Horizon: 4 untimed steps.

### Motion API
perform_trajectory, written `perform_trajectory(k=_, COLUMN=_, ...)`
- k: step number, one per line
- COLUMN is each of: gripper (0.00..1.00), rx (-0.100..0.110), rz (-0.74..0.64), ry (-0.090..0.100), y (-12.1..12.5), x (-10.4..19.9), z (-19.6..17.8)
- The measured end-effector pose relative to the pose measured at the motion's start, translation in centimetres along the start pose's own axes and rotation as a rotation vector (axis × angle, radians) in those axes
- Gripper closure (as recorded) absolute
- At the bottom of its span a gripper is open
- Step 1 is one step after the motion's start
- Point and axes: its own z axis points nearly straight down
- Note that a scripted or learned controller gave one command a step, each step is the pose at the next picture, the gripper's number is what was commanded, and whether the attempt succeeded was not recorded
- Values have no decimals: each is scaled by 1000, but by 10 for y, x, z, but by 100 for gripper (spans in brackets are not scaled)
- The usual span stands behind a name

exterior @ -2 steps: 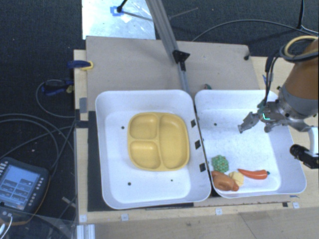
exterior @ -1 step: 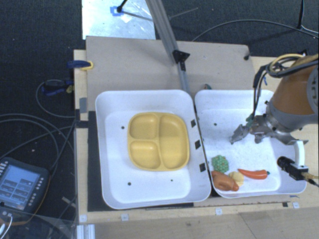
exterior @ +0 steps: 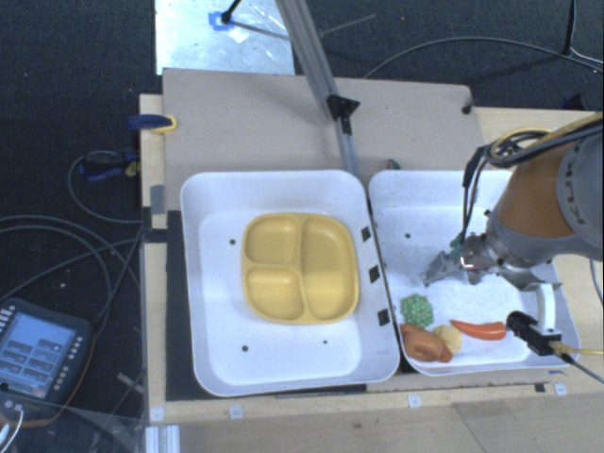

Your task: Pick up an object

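Can't really tell if the jaws are open or closed here, they're just a greyish blur, and I don't see anything in them. The gripper point(exterior: 445, 267) sits low over the right bin point(exterior: 415, 201), with the grey arm point(exterior: 543, 206) and its orange band coming in from the right. Just below it, along the bin's near edge, there's a green broccoli piece point(exterior: 416, 309), a brown chunk point(exterior: 424, 343), a small pale bit point(exterior: 449, 338) and a red-orange chili point(exterior: 479, 329). The left bin point(exterior: 212, 253) holds a yellow divided plate point(exterior: 300, 268), all on the bench point(exterior: 245, 111).
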Motion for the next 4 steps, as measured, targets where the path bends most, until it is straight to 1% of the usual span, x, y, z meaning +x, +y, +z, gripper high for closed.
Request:
perform_trajectory(k=1, gripper=100, rx=-7, rz=1, ry=-1, y=2, x=0, z=-14)
perform_trajectory(k=2, gripper=100, rx=-10, rz=-4, ry=-2, y=-2, x=1, z=-59)
perform_trajectory(k=3, gripper=100, rx=-12, rz=-3, ry=-3, y=-8, x=-5, z=-115)
perform_trajectory(k=4, gripper=100, rx=-13, rz=-7, ry=-3, y=-2, x=2, z=-175)
